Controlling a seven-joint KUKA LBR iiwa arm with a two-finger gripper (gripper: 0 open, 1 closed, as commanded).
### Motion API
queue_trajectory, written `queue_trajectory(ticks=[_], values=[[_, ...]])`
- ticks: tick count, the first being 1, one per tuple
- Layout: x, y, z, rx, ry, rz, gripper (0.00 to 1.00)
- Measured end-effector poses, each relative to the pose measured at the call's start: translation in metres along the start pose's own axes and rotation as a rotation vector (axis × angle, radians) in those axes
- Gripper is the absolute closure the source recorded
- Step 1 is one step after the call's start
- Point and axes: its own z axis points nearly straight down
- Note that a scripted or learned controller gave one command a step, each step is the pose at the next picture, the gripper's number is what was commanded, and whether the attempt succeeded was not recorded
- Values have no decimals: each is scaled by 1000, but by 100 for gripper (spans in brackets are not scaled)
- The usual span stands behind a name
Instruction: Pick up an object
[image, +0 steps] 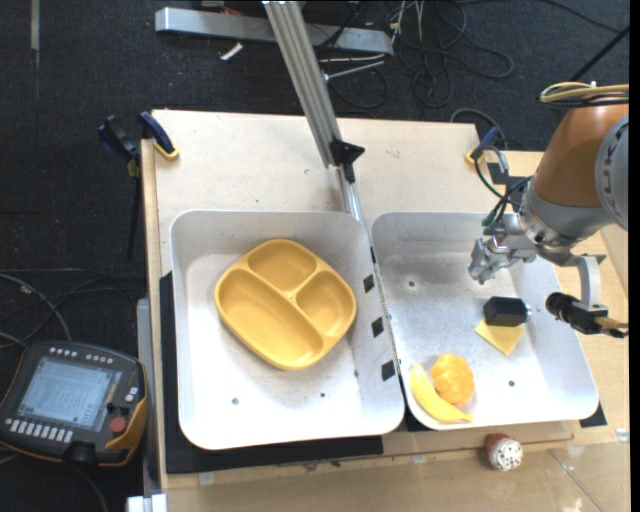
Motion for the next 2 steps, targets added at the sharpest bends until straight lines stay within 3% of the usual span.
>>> queue_trajectory(ticks=[2], values=[[-7, 4, -128, -3, -2, -1, 100]])
